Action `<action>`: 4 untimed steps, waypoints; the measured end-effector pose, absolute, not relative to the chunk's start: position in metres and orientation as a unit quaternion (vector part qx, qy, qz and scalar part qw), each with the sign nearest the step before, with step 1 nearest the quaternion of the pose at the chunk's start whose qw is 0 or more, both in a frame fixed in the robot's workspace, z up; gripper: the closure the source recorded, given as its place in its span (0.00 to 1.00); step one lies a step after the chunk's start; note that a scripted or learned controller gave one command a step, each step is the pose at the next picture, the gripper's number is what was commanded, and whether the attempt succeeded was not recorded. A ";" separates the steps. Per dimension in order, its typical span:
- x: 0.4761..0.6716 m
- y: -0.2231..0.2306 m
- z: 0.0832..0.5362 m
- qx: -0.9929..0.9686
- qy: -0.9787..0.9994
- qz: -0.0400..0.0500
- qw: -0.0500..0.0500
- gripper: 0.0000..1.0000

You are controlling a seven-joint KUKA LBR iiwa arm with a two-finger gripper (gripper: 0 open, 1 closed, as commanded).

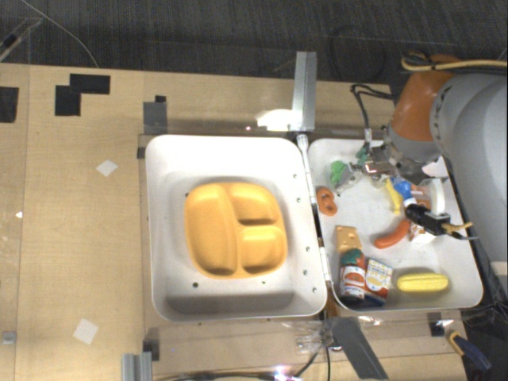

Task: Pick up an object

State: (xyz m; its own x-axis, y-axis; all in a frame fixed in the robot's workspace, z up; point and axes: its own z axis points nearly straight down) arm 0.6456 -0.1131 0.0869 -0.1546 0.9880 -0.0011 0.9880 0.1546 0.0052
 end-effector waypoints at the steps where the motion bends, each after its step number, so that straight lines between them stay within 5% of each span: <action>1: 0.667 -0.169 0.087 0.696 0.718 -0.002 -0.020 0.00; 2: 0.652 -0.077 0.088 0.741 0.671 0.004 0.002 0.00; 3: 0.671 -0.114 0.087 0.780 0.625 0.002 0.002 0.00; 4: 0.673 -0.112 0.101 0.777 0.629 0.004 0.006 1.00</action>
